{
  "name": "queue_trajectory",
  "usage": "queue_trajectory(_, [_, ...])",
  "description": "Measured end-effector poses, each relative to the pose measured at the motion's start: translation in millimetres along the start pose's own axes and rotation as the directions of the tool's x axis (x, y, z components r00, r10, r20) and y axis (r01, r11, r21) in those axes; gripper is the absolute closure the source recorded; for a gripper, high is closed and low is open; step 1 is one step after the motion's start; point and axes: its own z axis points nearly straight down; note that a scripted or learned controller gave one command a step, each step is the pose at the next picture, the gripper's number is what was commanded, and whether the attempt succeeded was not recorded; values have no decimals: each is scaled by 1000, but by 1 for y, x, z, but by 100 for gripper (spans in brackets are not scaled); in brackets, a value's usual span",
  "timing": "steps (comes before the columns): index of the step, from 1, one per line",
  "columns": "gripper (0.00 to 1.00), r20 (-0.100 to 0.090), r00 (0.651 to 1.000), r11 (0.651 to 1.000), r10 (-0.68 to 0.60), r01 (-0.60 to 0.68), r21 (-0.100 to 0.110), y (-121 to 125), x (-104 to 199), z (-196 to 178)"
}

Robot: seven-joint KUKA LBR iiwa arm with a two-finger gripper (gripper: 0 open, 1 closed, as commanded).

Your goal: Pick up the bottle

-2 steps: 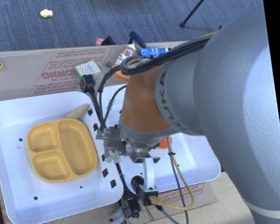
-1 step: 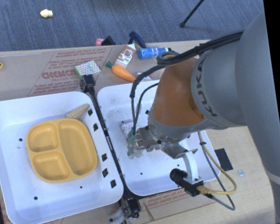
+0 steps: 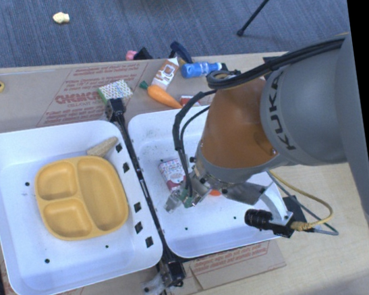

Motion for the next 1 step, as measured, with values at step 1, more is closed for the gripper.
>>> queue_trajectory(1, [100, 3, 974, 974, 226, -226, -5, 6, 10, -7])
